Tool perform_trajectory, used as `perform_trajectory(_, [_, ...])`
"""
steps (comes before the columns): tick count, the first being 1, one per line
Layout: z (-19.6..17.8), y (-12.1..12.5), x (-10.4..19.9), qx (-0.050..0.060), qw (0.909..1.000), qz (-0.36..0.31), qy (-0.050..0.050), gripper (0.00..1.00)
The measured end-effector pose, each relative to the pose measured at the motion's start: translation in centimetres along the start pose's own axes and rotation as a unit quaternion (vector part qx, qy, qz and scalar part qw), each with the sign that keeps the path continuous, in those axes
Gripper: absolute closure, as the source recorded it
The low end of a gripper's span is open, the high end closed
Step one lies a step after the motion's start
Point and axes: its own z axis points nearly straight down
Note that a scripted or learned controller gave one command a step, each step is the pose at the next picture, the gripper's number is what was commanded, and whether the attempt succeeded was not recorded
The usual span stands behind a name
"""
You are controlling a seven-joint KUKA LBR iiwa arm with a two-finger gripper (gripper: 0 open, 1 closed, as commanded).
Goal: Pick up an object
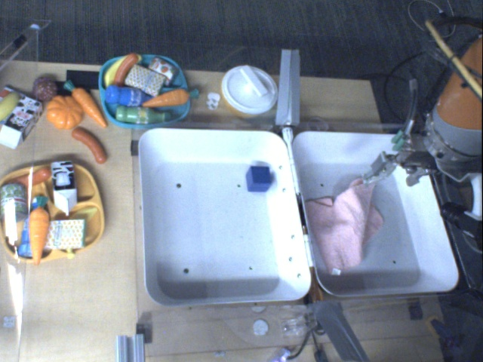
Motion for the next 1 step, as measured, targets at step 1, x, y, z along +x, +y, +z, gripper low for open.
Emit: perform_trajectory(1, [13.27, 1.20, -0.10, 0.001, 0.9991, -0.042, 0.000, 0.00])
